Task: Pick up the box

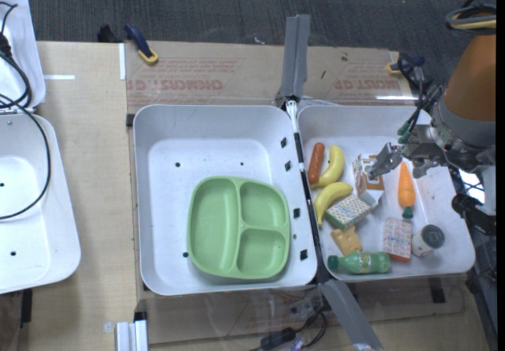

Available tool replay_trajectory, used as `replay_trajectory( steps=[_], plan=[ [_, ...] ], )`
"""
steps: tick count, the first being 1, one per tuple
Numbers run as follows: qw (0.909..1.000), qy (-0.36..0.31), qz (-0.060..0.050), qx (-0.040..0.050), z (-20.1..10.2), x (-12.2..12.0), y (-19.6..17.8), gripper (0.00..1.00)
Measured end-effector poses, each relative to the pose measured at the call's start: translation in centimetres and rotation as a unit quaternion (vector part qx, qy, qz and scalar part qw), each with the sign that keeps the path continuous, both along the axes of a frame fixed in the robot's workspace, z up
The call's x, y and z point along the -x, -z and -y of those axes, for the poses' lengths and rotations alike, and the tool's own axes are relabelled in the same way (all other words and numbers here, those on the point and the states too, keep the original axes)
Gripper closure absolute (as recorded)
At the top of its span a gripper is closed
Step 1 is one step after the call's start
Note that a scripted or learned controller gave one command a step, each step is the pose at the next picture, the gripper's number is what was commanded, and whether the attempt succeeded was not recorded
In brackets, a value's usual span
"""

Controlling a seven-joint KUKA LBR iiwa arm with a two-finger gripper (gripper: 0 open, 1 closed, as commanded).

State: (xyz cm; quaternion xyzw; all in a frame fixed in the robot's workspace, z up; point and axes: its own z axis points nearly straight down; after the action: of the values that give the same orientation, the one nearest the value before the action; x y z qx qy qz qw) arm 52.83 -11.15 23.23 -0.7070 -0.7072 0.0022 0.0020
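Left bin point(150, 184) holds your green plate point(238, 226). In the right bin point(465, 259), bananas point(334, 184) sit left, box point(398, 239) lies flat near the front, rt of the sponge point(348, 211). Gripper point(387, 158) hovers above, well apart from the box; jaws released, nothing btw them.

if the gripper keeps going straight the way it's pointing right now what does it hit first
Probably the box. The gripper points left across the right bin, with the box right at its tip. Whether it already touches is unclear, since depth is hard to judge here.
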Motion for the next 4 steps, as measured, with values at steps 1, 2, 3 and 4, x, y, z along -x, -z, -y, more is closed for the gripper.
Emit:
replay_trajectory(
  steps=[1, 2, 3, 4],
  plan=[
    [0.996, 0.089, 0.002, -0.0003, 2.3, 4.4, 12.9, 0.0],
    [0.9935, 0.113, 0.009, 0.001, 8.1, 4.6, 13.6, 0.0],
    [0.9932, 0.116, 0.011, 0.0036, 8.4, 4.5, 12.7, 1.0],
    [0.9848, 0.174, 0.001, 0.002, 9.2, 4.2, -10.0, 1.0]
  ],
)
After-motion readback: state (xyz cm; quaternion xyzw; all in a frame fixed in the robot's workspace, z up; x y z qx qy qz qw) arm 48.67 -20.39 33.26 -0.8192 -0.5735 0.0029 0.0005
